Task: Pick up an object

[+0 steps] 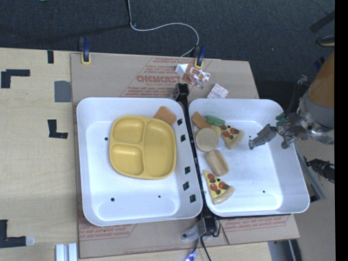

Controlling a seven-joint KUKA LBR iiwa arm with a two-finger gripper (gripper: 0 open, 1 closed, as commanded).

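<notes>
Toy foods lie along the left side of the right bin (272, 197): a brown sausage (199, 120), a green piece (215, 120), a pizza slice (232, 136), a round beige disc (206, 140), a tan bread roll (217, 162) and a second pizza slice (218, 187). In the left bin (95, 200) sits a yellow divided plate (143, 147), with an orange-brown piece (165, 115) beside it. My gripper (271, 140) hovers over the right bin's right half. It is open with nothing between its fingers, and its left finger (260, 138) points toward the upper pizza slice, a short gap away.
Paper tags (193, 75) lie on the cardboard behind the bins. Two clamps (85, 56) (200, 55) grip the cardboard's back edge, and a white cable (163, 26) loops behind them. Bare white floor lies below my gripper in the right bin.
</notes>
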